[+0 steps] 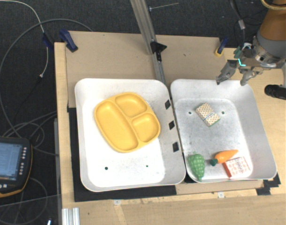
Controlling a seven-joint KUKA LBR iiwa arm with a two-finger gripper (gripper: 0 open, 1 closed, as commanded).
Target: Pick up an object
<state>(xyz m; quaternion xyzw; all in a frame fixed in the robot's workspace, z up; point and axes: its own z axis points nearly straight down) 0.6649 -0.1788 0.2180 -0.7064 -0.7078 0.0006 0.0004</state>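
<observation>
1. Beneath everything, we are looking at a tan wooden bench (110,46) sitting on dark carpet, with black cables trailing at the left and a handheld screen pendant (9,165) lying at the lower left; its display is too small for us to read.
2. We are counting two shallow white bins: a left bin (86,97) and a right bin (255,107), touching along their inner edges, where three small black clips are showing.
3. We are seeing one yellow divided plate (127,122) with three compartments lying tilted in the left bin.
4. We are counting four objects in the right bin: one patterned block (208,114) near the middle, one green leafy toy (196,166) at the near left corner, one toy carrot (224,156) beside it, and one red and white packet (238,167) just below the carrot.
5. We are noting printing on the packet, but it is too small to read; no other labels are legible.
6. We are seeing the gripper (234,78) hovering over the far rim of the right bin, its two fingers spread apart and grasping nothing, well apart from the patterned block.
7. We are noting one slanted metal post (143,18) rising behind the bins, and two blue clamps at the bench's far corners.
</observation>
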